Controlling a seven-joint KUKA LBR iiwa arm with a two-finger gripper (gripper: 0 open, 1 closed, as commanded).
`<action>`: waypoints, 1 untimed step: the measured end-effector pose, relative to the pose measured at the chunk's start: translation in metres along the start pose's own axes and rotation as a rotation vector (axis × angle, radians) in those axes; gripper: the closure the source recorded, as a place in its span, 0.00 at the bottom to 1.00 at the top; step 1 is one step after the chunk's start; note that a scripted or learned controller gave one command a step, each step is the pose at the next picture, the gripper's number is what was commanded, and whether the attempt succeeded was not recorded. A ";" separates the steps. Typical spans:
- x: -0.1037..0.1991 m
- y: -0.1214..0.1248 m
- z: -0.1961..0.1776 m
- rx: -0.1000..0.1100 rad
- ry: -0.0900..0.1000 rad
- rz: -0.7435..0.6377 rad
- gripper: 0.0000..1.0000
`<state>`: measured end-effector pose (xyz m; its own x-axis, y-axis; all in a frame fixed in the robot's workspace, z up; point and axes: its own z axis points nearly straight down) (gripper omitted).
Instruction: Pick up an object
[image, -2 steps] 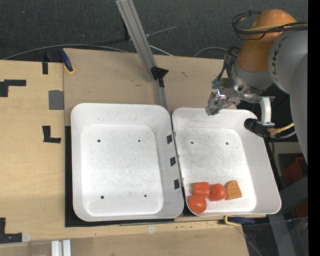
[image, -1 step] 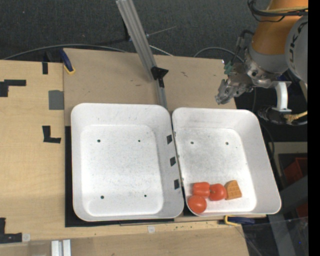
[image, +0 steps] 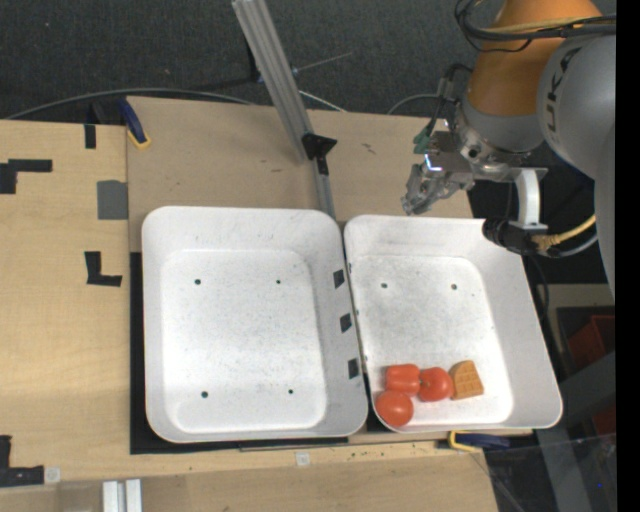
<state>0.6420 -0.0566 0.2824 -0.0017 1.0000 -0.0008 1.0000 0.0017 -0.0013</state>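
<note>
Three red pieces lie together at the near edge of the right bin (image: 520, 300): one red object (image: 403, 377), a second (image: 434, 384) beside it, and a third (image: 394, 407) in front against the rim. An orange-brown waffle-like block (image: 466, 379) rests just right of them. My gripper (image: 421, 194) hangs above the bench just beyond the right bin's far rim, well away from the objects. I see nothing between its fingers.
The left bin (image: 160, 300) adjoins the right one, with black clips along the shared rim. A slanted metal rail (image: 285, 85) runs down to the bins' far junction. Black cables (image: 515, 238) trail off the wrist at the right.
</note>
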 end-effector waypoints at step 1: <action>0.044 -0.002 0.012 0.001 0.001 -0.003 1.00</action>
<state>0.6395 -0.0124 0.2707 -0.0045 1.0000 0.0003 1.0000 0.0045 -0.0023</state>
